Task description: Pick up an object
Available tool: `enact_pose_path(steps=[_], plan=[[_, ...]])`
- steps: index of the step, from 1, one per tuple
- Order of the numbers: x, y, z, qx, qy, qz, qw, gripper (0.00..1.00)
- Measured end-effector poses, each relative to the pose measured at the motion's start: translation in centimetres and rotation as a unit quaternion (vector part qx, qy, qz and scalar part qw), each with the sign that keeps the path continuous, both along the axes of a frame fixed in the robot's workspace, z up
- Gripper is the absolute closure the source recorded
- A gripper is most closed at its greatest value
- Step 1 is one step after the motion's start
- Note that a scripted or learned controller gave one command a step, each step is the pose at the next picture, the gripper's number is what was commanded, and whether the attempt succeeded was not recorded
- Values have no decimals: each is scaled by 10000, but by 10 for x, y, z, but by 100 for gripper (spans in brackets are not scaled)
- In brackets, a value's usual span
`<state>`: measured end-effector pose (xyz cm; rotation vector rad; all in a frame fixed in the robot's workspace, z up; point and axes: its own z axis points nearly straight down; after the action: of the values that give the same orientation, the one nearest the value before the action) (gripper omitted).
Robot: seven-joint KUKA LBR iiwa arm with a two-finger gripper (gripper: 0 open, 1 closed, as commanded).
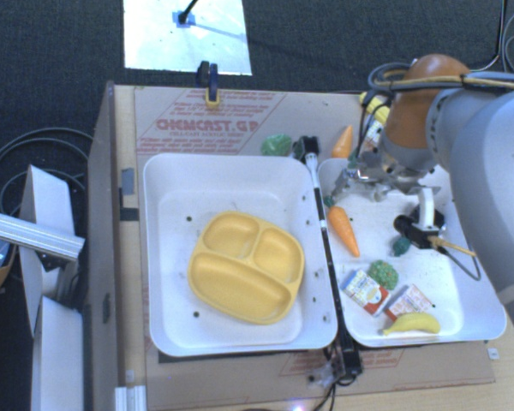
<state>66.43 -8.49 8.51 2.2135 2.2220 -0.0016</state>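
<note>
I see the gripper (368, 181) low over the far end of the right bin (488, 319), arm (471, 135) bent in from the right; I cannot tell its state. A carrot (343, 230) lies just beside it by the left wall. Broccoli (382, 273), cartons (365, 289) and a banana (413, 323) crowd the near end. The yellow tray (247, 266) sits in the left bin (167, 229).

We read red print on the brown cardboard sheet (240, 114) above the left bin, in the upper middle of the frame: "CHEMCAST GP". The smaller red lines around it are too blurred for us.
</note>
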Motion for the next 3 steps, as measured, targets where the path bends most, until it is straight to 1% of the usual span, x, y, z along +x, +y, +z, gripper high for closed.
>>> enact_pose_path(steps=[1, 2, 3], plan=[[-75, -7, -1, 26, 42, -28, 10000, 0], [-72, -95, 72, -14, -30, -48, 10000, 0], [-77, -49, 11, 29, 21, 12, 10000, 0]])
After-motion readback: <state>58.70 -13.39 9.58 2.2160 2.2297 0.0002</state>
